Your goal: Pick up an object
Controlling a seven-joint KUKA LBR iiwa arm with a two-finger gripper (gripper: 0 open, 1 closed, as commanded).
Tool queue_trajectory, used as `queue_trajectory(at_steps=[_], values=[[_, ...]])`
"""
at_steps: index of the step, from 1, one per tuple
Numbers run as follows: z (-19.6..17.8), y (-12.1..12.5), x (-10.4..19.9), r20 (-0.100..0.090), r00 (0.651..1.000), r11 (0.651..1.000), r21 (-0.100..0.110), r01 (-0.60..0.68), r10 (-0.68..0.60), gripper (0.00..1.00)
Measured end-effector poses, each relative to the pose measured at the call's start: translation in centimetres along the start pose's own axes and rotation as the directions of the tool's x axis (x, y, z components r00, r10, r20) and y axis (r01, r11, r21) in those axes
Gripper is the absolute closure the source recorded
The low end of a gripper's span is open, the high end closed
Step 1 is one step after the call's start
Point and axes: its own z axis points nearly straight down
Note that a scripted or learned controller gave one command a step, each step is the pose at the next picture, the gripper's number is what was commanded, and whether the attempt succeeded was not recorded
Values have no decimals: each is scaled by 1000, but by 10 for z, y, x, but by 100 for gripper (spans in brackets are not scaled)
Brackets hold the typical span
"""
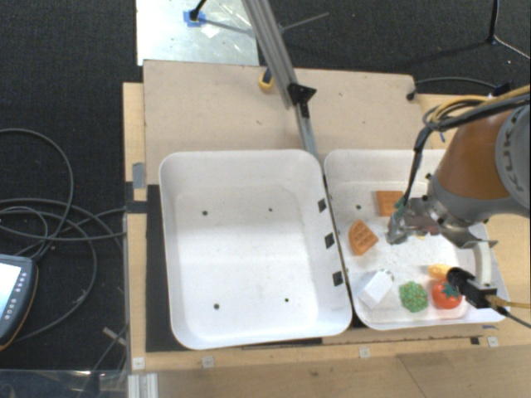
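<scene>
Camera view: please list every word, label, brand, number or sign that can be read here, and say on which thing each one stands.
No text can be read in this view.
The device with a lit screen at the left edge: its screen is too small and blurred to read.
The small black tabs on the rim between the two bins: no writing can be made out.
The orange pieces, white block and other objects: no labels visible.

Toward the lower right of the frame, two orange pieces, a white block, a green lump and a red tomato-like object are seen lying apart.
</scene>
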Motion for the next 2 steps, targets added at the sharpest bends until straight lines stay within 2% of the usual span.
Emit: queue_trajectory(at_steps=[2], values=[[-127, 10, -5, 2, 1000, 1000, -7, 5, -5, 100]])
